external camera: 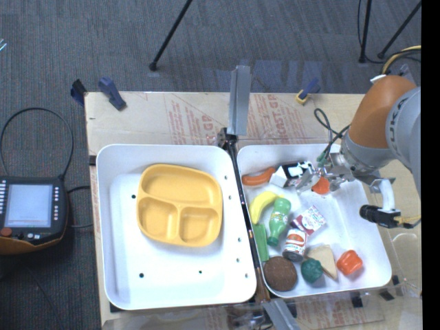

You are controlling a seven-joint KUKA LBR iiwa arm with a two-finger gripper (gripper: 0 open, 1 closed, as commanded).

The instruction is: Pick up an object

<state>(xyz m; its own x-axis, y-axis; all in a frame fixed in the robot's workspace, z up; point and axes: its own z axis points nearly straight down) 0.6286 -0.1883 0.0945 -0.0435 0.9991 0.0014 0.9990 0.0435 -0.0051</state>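
Right now you have the grey arm's two-finger gripper [322, 179] low over the upper part of the right-hand shallow white bin [375, 243], with a small orange piece [321, 185] right at its tip; you cannot tell from this angle how far the fingers are spread or whether they have hold of it. Taking that bin as your landmark, its toys lie like this: an orange-red sausage-shaped toy [258, 177] at the upper left corner, a yellow plastic banana [261, 204] below it along the left wall, a green plastic bottle [278, 220] just beside the banana, a red-and-white packet [311, 219] near the middle, a small can with a red label [295, 244] beneath it, a round brown toy [280, 272] at the lower edge, and an orange toy pepper [349, 262] toward the lower right. Left of that bin, the second white bin [124, 253] holds a yellow divided plastic tray [181, 204].
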